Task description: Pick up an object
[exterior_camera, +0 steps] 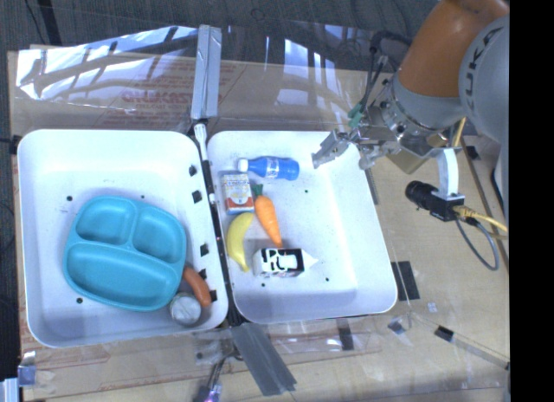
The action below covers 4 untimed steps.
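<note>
My jaws sit over the upper right corner of the right bin (368,244), nothing between them; whether they're apart or together I cannot tell from this angle.

Candidates are all in the right bin's left half: blue bottle (270,167) lying on its side at the top, small carton (235,191) just below it, carrot (267,218) and banana (238,237) side by side and touching, black-and-white packet (282,261) at the carrot's lower end. All well apart from me.

Risks, as I judge them:
- The cluster is tight. Going for the carrot likely catches the banana or the packet too, or nudges both away.
- Bottle is round and on its side, so it can roll out of a closing grip.
- Banana and carton hug the left wall of the bin (little room for a finger on that side).

Pose: arm comes in from the right, orange band high, wrist tilted down and leftward over the bin's rim, raised above the tabletop.

Left bin (43,218) holds a teal divided tray (125,253), a sausage-like piece (198,286) and a small round silver thing (184,308).
</note>
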Each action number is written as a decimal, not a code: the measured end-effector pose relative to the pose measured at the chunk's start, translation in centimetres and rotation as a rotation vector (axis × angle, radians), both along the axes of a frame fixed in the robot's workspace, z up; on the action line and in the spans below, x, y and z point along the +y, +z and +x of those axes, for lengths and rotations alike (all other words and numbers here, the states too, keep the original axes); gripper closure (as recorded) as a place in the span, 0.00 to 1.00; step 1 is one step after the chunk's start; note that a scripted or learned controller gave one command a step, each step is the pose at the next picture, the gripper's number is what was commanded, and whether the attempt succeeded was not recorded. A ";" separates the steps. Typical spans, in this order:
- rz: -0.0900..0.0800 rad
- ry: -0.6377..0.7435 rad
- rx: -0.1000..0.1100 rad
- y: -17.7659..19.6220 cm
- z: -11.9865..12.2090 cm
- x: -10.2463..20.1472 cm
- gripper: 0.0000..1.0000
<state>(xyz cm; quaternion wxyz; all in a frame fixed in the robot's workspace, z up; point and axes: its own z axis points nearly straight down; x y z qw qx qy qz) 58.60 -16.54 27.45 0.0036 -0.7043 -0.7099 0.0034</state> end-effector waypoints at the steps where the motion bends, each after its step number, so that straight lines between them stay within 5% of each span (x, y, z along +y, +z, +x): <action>1: 0.000 -0.004 0.000 -7.5 -0.8 5.8 0.00; 2: 0.000 0.011 -0.016 -17.8 0.2 5.3 0.00; 3: 0.004 0.017 -0.013 -17.0 0.3 5.6 1.00; 4: 0.000 0.096 -0.006 -2.8 -2.3 4.7 1.00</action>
